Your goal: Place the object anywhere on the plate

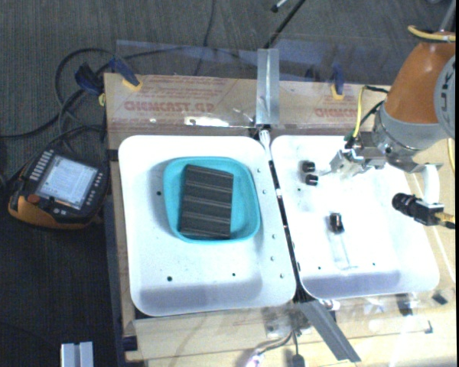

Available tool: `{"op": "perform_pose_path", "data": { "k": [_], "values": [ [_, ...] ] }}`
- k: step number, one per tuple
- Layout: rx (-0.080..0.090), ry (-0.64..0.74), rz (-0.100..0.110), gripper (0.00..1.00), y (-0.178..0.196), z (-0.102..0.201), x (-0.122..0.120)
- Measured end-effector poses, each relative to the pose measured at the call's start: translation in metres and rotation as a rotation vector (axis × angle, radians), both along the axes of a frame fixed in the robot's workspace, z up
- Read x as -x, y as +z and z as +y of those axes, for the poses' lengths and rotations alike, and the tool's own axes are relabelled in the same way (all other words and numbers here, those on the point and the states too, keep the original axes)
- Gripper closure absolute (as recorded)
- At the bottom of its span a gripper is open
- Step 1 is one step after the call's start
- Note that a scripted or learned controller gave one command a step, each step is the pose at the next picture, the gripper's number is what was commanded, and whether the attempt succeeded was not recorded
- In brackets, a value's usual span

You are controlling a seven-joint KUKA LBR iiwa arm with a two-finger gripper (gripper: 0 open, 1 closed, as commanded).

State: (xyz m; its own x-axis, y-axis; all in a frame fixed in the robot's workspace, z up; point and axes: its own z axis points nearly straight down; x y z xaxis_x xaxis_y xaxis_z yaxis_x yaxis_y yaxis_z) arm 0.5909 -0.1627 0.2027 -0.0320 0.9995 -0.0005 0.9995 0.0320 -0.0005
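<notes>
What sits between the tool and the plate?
In the camera view, the ridge where the two bins meet and bare white floor of the right bin separate the tool from the plate, which bears the dark block.

Two bins side by side on the bench.
The object point(206, 200) lies on the plate point(247, 205) in the left bin point(138, 228); the gripper point(309, 172) hangs over the right bin point(382, 266).

Bench point(183, 105) carries two white bins side by side, touching at the middle: left bin point(206, 281) with teal plate point(249, 205) in it, right bin point(382, 258) with small black part point(335, 222).
</notes>
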Motion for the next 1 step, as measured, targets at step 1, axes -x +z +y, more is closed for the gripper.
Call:
{"op": "perform_pose_path", "data": {
  "k": [1],
  "values": [
    [0.0,0.0,0.0,0.0,0.0,0.0,0.0]
  ]
}}
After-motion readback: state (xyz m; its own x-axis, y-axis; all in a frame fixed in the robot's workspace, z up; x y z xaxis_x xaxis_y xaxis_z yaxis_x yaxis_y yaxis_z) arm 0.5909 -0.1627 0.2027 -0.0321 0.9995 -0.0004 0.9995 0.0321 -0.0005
